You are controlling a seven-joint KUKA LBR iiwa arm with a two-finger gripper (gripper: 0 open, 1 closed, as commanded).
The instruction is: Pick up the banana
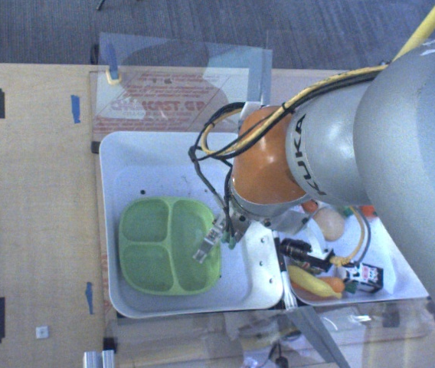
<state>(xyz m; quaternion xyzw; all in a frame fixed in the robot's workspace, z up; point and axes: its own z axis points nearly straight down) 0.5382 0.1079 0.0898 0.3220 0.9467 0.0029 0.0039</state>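
Observation:
The yellow banana (308,279) lies in the right bin (406,276) near its front left corner, partly crossed by a black cable. My gripper (213,240) hangs over the left bin (112,198), at the right edge of a green divided plate (164,245). It is well to the left of the banana and apart from it. The grey arm with its orange band (267,163) covers much of the right bin.
Beside the banana lie an orange piece (334,286), a pale round object (328,222) and a small black item (368,274). A clear plastic sheet (179,83) stands behind the left bin. Black and yellow cables (210,140) loop off the wrist.

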